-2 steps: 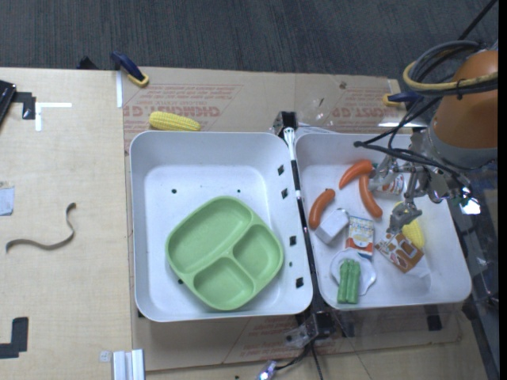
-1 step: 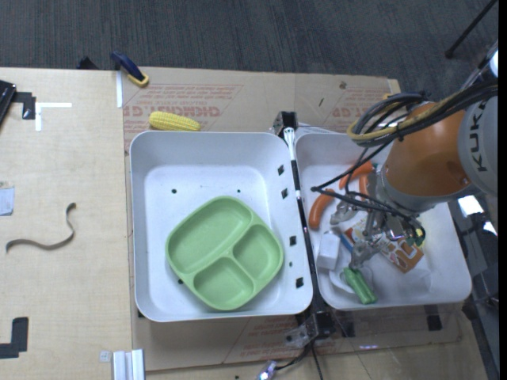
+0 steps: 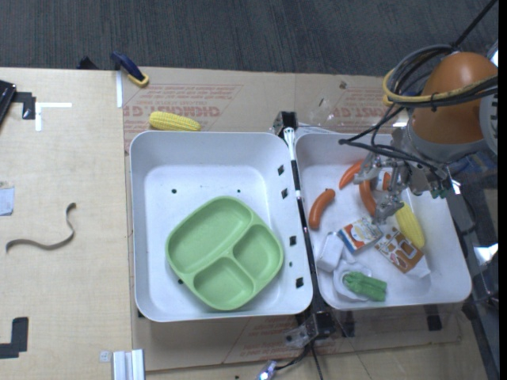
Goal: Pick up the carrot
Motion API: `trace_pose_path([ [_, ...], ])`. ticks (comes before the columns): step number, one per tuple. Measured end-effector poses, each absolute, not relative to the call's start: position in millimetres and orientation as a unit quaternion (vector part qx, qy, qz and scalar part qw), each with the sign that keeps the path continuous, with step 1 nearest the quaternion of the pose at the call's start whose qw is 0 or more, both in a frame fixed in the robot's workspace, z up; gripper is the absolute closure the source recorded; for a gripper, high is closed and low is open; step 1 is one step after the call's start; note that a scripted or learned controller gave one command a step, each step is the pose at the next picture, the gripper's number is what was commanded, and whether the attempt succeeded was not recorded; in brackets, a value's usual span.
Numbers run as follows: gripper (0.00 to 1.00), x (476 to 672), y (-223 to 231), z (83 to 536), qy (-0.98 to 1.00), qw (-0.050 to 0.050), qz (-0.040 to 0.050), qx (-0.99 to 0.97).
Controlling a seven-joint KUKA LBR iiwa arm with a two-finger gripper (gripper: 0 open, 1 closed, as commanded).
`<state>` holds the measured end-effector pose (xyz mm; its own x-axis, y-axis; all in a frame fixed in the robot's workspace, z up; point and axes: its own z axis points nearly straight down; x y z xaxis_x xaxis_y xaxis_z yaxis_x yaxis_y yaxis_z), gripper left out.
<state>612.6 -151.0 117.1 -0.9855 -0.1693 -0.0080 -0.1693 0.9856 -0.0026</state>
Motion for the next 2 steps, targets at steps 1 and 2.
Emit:
trace_pose_path([
  [1,0.00,560.2,-106,97,0.999,0.005,-0.0011,-0.032],
  [2,0.00,637.0,-134,114,0.989,0.005,-0.0009,-0.147],
])
